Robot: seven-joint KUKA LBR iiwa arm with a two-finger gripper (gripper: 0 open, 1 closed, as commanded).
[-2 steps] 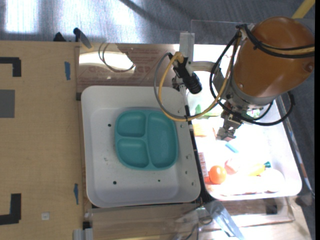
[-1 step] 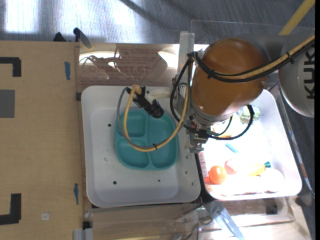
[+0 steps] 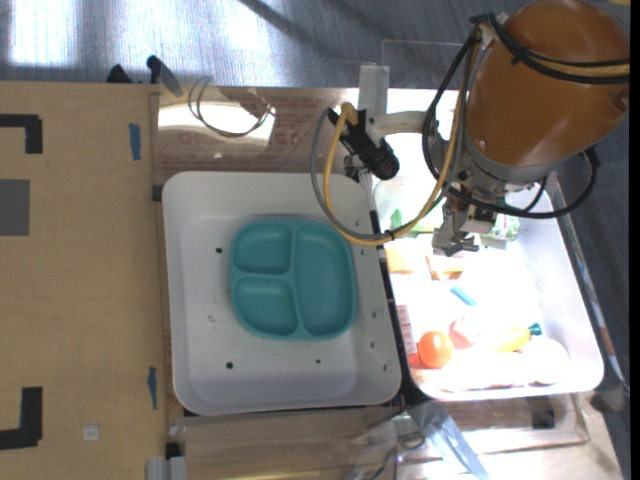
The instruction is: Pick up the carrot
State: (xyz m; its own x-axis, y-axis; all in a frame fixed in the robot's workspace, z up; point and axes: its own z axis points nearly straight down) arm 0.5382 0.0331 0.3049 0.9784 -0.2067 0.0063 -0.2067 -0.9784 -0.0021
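Glare washes out most of the right bin [image 3: 585,318], so the things lying in it read as pale blurs with soft edges. The arm's orange band [image 3: 545,78] and its looping cables cover the bin's far corner, and the gripper [image 3: 455,236] hangs below them as a dark, cluttered shape to the right of the teal divided plate [image 3: 293,278], level with the plate's far edge. Whether the gripper is apart or together cannot be told, and nothing can be seen held in it. The carrot [image 3: 433,349] seems to be the orange thing right of the plate's near edge, past the wall between the bins. It looks short and rounded, bright orange with a paler spot on top, and its true length is hard to judge in the glare. It lies well apart from the gripper. Farther right from the plate lie a reddish piece [image 3: 462,330], a yellow piece [image 3: 510,340] and a small blue strip [image 3: 460,295], none sharp enough to name. The plate sits in the left bin [image 3: 190,218].
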